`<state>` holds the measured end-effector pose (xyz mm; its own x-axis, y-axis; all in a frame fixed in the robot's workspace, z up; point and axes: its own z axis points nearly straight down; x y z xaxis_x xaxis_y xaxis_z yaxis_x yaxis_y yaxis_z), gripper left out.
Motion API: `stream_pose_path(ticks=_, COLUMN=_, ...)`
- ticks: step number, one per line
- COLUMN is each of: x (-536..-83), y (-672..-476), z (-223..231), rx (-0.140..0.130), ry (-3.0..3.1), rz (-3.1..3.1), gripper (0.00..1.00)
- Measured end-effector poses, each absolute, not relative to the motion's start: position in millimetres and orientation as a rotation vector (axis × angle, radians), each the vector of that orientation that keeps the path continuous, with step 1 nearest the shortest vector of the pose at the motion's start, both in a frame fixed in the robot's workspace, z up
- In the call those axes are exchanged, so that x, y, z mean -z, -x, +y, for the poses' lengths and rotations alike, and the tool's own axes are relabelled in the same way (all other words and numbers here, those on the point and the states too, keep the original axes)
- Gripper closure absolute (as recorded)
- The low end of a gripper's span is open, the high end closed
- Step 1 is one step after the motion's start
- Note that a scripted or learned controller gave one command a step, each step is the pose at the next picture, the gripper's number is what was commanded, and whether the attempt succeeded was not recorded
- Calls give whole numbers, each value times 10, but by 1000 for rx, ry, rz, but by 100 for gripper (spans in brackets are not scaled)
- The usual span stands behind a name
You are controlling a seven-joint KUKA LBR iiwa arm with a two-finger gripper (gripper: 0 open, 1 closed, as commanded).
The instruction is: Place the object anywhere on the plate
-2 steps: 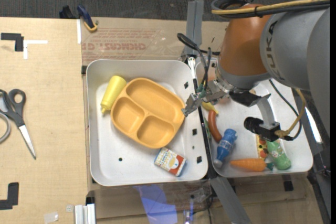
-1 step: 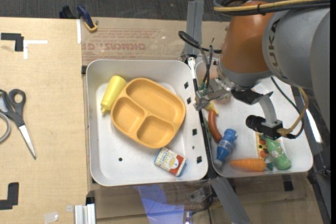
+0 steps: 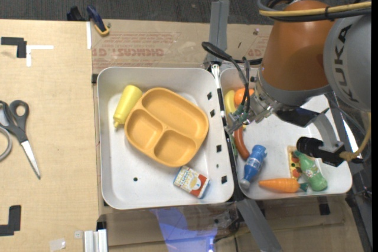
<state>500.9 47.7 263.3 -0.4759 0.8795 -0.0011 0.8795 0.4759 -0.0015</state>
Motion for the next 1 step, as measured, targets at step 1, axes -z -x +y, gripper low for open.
stream_pose_path(ticks=1, x=-2004, y=-5071, z=927, rx=2, ry=-1140, rz=2929, gripper=100)
